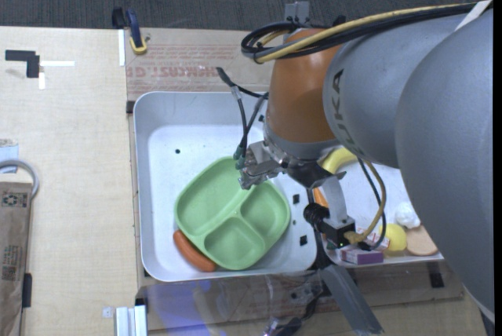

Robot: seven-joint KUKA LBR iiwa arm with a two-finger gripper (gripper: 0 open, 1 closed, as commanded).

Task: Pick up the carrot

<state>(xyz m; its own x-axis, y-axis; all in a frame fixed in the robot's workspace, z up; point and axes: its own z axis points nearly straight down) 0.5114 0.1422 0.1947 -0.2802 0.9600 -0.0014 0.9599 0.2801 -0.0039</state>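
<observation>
Your grey arm with its orange band reaches in from the right and hangs over a shallow white bin on the counter. Its gripper sits above the upper right rim of a green divided plate. You cannot tell how it is set. The carrot lies in the bin against the plate's lower left edge, well apart from the gripper.
</observation>
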